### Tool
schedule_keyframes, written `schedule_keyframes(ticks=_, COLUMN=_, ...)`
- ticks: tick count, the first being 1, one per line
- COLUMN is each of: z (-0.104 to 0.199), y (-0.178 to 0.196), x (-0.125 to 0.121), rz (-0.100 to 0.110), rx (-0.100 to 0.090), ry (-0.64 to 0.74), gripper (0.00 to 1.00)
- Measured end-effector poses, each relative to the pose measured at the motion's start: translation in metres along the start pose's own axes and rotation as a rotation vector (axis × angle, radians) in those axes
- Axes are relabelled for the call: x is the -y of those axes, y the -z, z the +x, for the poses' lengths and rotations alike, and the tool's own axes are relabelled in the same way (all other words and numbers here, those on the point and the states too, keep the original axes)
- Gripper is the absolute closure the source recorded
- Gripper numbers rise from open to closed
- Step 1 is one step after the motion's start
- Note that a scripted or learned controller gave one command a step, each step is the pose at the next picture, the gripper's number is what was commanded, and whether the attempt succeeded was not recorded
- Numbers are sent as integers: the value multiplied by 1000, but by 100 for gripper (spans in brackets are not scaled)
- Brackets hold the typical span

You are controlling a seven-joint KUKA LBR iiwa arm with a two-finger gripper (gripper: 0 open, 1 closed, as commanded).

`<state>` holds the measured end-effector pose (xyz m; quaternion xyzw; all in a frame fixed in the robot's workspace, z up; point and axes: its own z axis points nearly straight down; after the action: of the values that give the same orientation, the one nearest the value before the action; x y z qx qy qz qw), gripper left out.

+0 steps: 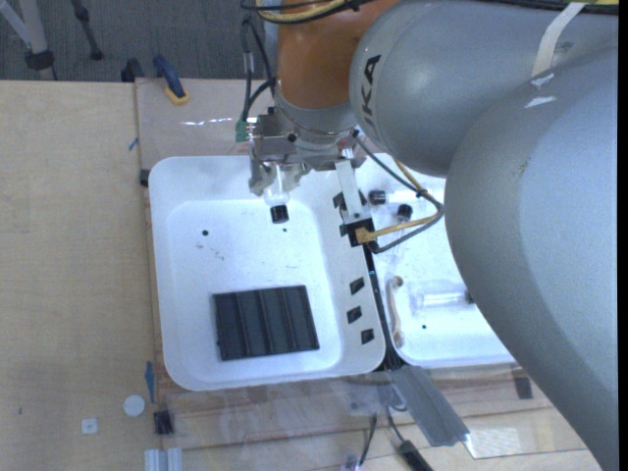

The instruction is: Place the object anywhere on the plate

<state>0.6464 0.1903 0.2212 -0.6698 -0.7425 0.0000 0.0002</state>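
The hand (278, 192) hangs over the far end of the left bin (172, 263). A small black object (279, 213) sits at its fingertips; whether the fingers pinch it or merely stand above it cannot be told. The ribbed black plate (265, 321) lies near the bin's front wall, well apart. Judged by appearance, the object is light, rigid and easily dropped; grip across its short sides. Partial lettering "KA" (372, 77) reads on the arm.
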Motion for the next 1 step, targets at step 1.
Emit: schedule_keyframes(ticks=1, z=24, y=44, x=2, rz=-4, rx=0, ry=115, gripper=100)
